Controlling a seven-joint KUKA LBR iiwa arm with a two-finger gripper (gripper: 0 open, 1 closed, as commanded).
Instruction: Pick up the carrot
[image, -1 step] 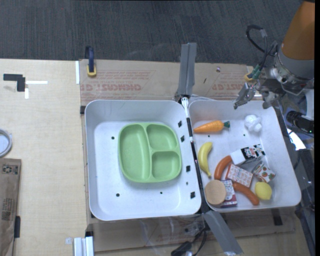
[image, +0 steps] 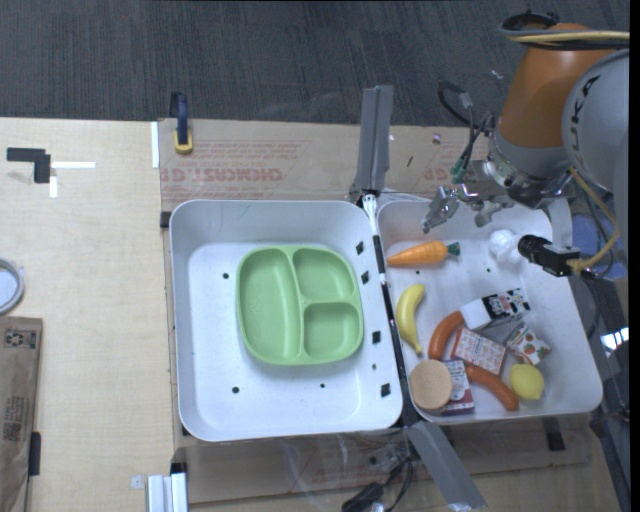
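Over in the right-hand shallow white bin, the orange carrot with its small green top lies on its side near the bin's far left corner, green end pointing right, with nothing touching it. Just above it and a little to the right hangs the grey arm's two-finger metal gripper — from this angle I cannot tell how far apart it is set, though nothing can be seen in its grasp and it looks clear of the carrot. The arm's orange band sits behind it at the upper right. Nearer to me in the same bin lie a yellow banana, a round tan bun-like disc, two red-orange sausages, a yellow lemon and some small printed packets — all crowded toward the near side, apart from the carrot. The left white bin holds a pale green three-compartment plastic plate
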